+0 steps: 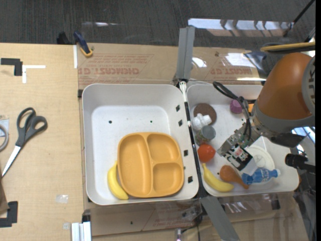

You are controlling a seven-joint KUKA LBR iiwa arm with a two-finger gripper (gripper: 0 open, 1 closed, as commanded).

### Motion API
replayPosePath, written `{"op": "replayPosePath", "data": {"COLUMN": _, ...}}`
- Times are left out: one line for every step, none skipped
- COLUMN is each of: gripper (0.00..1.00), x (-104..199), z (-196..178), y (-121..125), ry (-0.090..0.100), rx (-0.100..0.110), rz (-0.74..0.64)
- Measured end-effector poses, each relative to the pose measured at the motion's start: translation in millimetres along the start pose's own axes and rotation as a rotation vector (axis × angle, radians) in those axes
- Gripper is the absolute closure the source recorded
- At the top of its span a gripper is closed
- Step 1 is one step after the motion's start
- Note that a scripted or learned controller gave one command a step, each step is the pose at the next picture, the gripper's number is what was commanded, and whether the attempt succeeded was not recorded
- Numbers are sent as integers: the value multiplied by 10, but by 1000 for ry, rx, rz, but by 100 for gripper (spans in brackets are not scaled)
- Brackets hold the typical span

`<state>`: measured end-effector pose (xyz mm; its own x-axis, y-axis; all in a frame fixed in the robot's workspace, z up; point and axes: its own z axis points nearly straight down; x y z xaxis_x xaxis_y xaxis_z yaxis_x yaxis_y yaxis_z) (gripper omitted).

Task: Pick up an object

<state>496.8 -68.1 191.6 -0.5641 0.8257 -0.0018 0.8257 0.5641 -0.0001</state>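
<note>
Hovering in the right bin (288, 182), gripper (234, 152) just above the drumstick (231, 174). Finger opening: cannot tell. Best to centre over the drumstick before descending.

The arm (286, 92) is reaching in from the right over the right bin (281, 185), its end effector (235, 152) hanging low among the clutter — its fingers too hard to read. Just beside it are lying a red ball (206, 152), a brown drumstick-shaped toy (231, 174), a banana (216, 183) and a small blue bottle (261, 175). In the left bin (100, 134) a yellow divided tray (150, 164) is sitting over another banana (115, 184). Scissors (22, 134) are resting on the bench (45, 185).
</note>
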Motion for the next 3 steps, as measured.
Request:
{"op": "replayPosePath", "data": {"gripper": 100, "x": -272, "z": -581, "y": 591, "ry": 0, "rx": 2, "rz": 228}}
{"op": "replayPosePath", "data": {"gripper": 100, "x": -763, "z": -1066, "y": 1093, "ry": 0, "rx": 2, "rz": 341}}
{"op": "replayPosePath", "data": {"gripper": 100, "x": -942, "z": -231, "y": 1317, "ry": 0, "rx": 4, "rz": 448}}
